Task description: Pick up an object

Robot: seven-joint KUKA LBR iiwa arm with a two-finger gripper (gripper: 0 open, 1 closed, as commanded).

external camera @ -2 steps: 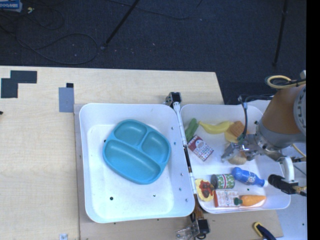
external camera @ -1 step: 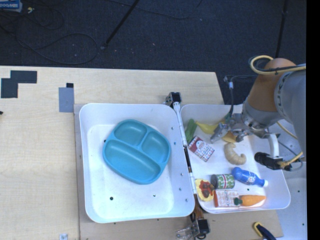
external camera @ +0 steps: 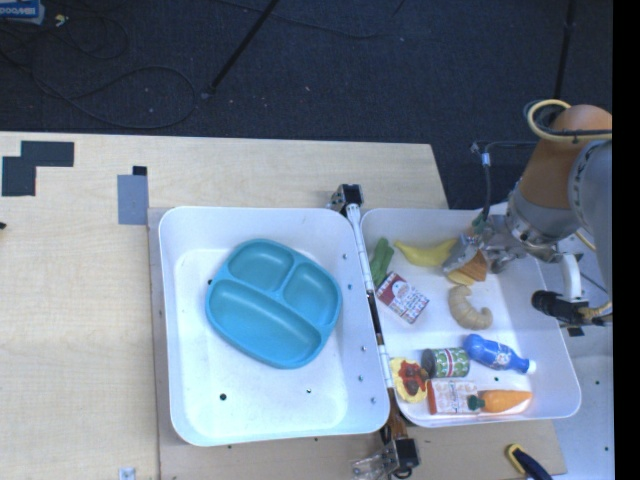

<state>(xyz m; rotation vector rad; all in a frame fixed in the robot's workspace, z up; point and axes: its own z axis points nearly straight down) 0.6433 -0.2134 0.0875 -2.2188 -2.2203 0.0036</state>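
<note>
Nearest the lens, a toy carrot (external camera: 503, 401) lies in the right bin (external camera: 560, 388) beside a blue bottle (external camera: 495, 354). Farther back, the gripper (external camera: 468, 260) sits low by the banana (external camera: 425, 254); whether it is clenched cannot be told. A blue plate (external camera: 272, 302) fills the left bin (external camera: 180, 368).

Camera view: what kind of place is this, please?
Probably a robotics lab bench for grasping trials: a robot arm reaches over two white bins, one with a blue divided plate, one with toy food such as a banana.
</note>
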